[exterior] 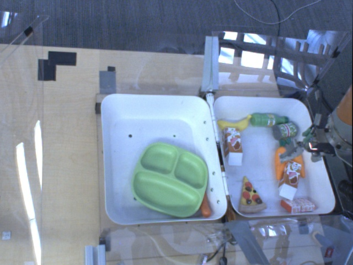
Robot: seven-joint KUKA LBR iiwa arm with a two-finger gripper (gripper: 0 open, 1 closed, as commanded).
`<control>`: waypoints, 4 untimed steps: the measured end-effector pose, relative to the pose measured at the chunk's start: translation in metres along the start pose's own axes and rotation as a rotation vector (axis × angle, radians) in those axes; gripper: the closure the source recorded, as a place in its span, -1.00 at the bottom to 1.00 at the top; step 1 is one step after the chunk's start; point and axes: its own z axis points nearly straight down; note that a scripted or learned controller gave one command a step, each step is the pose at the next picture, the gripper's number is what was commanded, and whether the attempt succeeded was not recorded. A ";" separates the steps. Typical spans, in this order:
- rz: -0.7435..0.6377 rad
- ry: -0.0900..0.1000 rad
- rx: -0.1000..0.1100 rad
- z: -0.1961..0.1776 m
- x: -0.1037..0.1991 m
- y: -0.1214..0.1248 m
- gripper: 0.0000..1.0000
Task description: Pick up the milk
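Against the right wall of the right bin (259, 101) lies a milk carton (292, 176), brown and white, tilted, with an orange piece (279, 162) just beside it. A second carton (234, 146) of the same look lies near the left wall, below a banana (234, 123). The gripper (299, 147) is just above the first carton, near a can (287, 130) — clenched or released, cannot tell. The left bin (118, 126) holds a green plate (170, 179).
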 end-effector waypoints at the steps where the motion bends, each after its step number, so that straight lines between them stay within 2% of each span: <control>1: -0.020 0.000 -0.002 -0.015 -0.013 0.006 -1.00; 2: 0.023 -0.002 -0.003 -0.064 -0.049 0.027 -1.00; 3: -0.098 0.001 0.001 0.074 -0.007 -0.003 -1.00; 4: -0.047 0.003 -0.010 0.128 -0.036 0.054 -1.00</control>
